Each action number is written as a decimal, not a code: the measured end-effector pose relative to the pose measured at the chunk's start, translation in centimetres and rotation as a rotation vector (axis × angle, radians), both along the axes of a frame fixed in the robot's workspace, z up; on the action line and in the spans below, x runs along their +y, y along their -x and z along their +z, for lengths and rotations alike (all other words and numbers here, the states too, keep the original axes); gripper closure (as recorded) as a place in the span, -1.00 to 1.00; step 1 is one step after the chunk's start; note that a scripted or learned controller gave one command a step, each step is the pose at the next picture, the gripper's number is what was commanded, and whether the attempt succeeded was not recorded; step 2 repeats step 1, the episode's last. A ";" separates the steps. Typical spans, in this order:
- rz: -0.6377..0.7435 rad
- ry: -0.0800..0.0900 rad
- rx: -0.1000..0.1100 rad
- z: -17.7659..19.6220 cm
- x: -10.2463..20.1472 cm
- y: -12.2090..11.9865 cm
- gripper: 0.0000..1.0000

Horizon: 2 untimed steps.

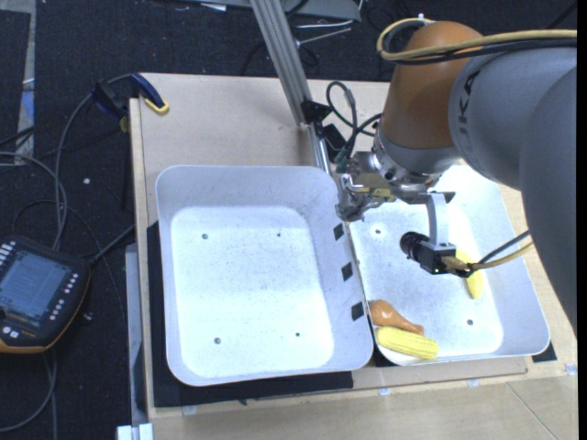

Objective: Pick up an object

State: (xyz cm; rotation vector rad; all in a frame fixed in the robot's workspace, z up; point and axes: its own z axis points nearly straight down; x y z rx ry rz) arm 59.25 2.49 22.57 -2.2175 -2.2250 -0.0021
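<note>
Corn cob (407, 343), a yellow toy one, is lying at the near rim of the right bin (514, 236), at about six o'clock within that bin, and it is touching an orange pear-shaped piece (393, 315) just beside it at its eleven o'clock. A smaller yellow object (474, 285), partly hidden by the arm's black camera fitting, is sitting at about three o'clock in the same bin. Any of these three could serve as the thing to pick up, since the task is naming no particular one.

The tool (353, 204) is hanging over the right bin's left wall, close to the ridge where the two bins are meeting, at about ten o'clock in that bin. It is well apart from the corn cob and the orange piece. Nothing is showing between its parts, and whether it is standing wide or narrow cannot be told, because the wrist and cables are crowding that spot.

The left bin (183, 191) is resting beside the right one on the wooden surface (220, 117). Both graspable clusters are hugging the bin's edges, likely where loose pieces are settling, which is leaving the tool little room beside a wall. A teach pendant (32, 290) is lying on the floor at nine o'clock of the surface.
</note>
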 end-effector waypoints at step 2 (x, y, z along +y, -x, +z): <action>0.001 0.000 0.001 -0.3 5.6 0.9 1.00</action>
